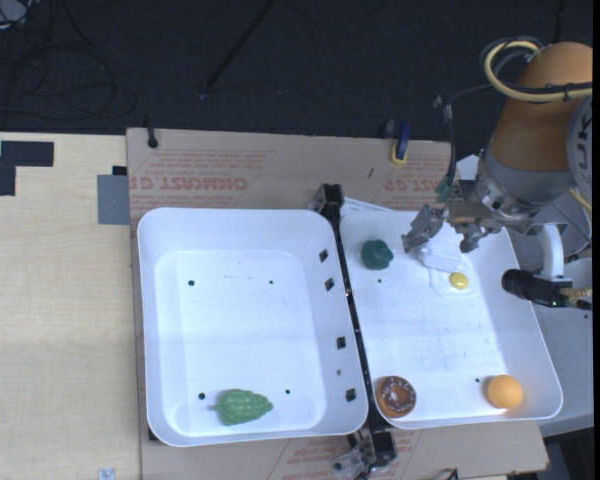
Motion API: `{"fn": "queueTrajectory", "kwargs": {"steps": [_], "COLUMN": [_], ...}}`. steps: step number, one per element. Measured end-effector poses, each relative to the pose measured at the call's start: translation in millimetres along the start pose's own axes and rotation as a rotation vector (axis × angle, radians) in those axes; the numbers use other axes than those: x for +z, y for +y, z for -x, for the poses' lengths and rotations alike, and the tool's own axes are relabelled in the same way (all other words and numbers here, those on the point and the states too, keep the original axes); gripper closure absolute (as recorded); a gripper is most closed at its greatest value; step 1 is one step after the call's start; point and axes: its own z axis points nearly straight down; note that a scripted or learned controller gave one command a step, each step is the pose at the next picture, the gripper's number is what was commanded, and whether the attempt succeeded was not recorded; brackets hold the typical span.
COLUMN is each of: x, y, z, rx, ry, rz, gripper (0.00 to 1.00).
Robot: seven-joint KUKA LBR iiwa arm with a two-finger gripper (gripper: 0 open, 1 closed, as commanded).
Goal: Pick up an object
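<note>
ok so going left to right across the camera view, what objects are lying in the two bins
light green bumpy lump → dark green round lump → brown glazed doughnut → small yellow piece → orange ball

Pretty even overhead light here, bright on the two white bins [180, 230], which come out nearly blown, a bit of glare on the right one's floor. The top strip behind the counter [50, 298] is almost black, cables barely readable. Shadows are soft and short; faint one under the end effector [448, 230]. Whole frame is soft and a little grainy, small stuff like the donut [395, 396] looks mushy. No obvious edge warping.
</note>
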Motion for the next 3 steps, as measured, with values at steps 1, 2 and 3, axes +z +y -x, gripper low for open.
{"fn": "queueTrajectory", "kwargs": {"steps": [1, 2, 3], "x": [53.3, -74.8, -218.8], "y": [17.8, 41.5, 25.5], "z": [14.5, -10.4, -58.4], "rx": [0.001, -0.003, -0.005], "ry": [0.000, -0.001, 0.000], "rz": [-0.005, 0.015, 0.017], "gripper": [0.00, 0.00, 0.00]}}
